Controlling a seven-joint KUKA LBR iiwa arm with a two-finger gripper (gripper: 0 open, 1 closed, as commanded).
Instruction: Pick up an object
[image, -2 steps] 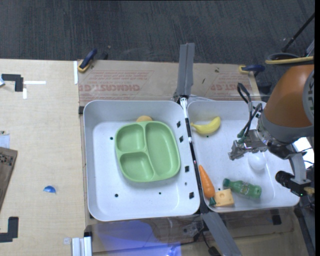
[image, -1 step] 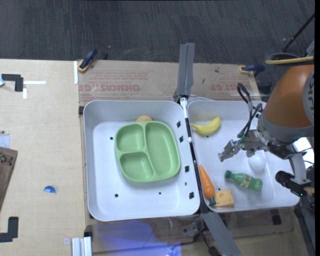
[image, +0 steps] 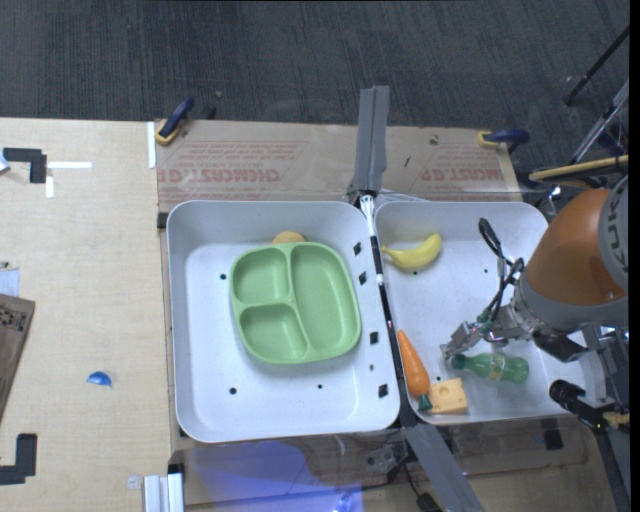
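Note:
The right bin (image: 455, 290) holds a yellow banana (image: 414, 252) at its back left, an orange carrot (image: 412, 363) along its left wall, a yellow cheese wedge (image: 447, 397) at the front and a green bottle (image: 495, 367) lying on its side. My gripper (image: 462, 342) reaches in from the right and hangs low over the bin floor, just left of the bottle's neck and above the cheese. Its fingers point left and look spread, with nothing between them.
A green three-part plate (image: 296, 300) lies in the left bin (image: 200, 330), with a small yellow object (image: 288, 238) peeking out behind it. The arm's orange band (image: 585, 250) looms over the right bin's right side. A grey divider (image: 372, 140) runs between the bins.

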